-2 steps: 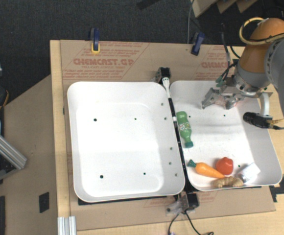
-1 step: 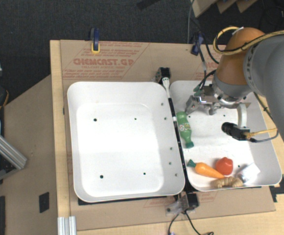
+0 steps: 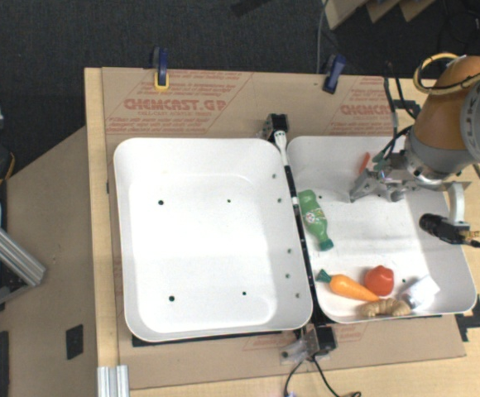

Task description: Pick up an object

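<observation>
We list two shallow white bins side by side on the bench [image 3: 99, 222], and we take the black divider strip [image 3: 294, 213] between them as our landmark.

Left bin [image 3: 141, 172], on the side of the divider away from the arm: white floor with four small dark dots; we see no objects in it.

Right bin [image 3: 451, 267], on the arm's side of the divider:
- green bottle [image 3: 314, 217], lying flat just beside the divider, about midway along it, its length running roughly with the strip.
- orange carrot [image 3: 348, 287], lying near the divider's near end, green top toward the strip.
- red tomato [image 3: 380, 279], touching or just beside the carrot, on its far side from the divider.
- tan knobbly piece [image 3: 386, 308], like ginger root, at the bin's near rim, just below the carrot and tomato.
- small pale item [image 3: 423, 290], just past the tomato; too blurred for us to name.

Gripper [image 3: 379, 180]: over the far part of the right bin, well apart from the divider and from the carrot group. Its grey fingers [image 3: 362, 188] stand spread, pointing toward the divider, with bare bin floor under them; we see nothing between them and no contact with any object. A small red part [image 3: 364, 163] shows just beyond it.
</observation>
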Robot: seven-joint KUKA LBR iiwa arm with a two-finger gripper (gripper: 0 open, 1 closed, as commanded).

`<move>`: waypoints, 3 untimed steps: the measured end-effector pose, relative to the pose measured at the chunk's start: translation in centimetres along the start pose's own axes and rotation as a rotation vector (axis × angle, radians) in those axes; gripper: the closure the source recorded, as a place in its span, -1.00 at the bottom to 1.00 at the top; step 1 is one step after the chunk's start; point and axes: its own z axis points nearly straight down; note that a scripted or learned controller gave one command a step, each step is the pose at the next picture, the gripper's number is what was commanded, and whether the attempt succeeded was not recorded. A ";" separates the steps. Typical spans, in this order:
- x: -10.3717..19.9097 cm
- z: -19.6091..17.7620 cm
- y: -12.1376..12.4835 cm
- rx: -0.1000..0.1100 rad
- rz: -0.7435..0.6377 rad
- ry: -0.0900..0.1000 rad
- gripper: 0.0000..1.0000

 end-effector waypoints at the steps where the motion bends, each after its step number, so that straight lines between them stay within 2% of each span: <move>1: 0.6 -1.1 0.2 -0.004 -0.006 0.002 1.00; 2: 0.6 -1.0 0.2 -0.003 -0.005 0.002 -1.00; 3: 0.5 -2.1 0.3 -0.007 -0.005 0.001 1.00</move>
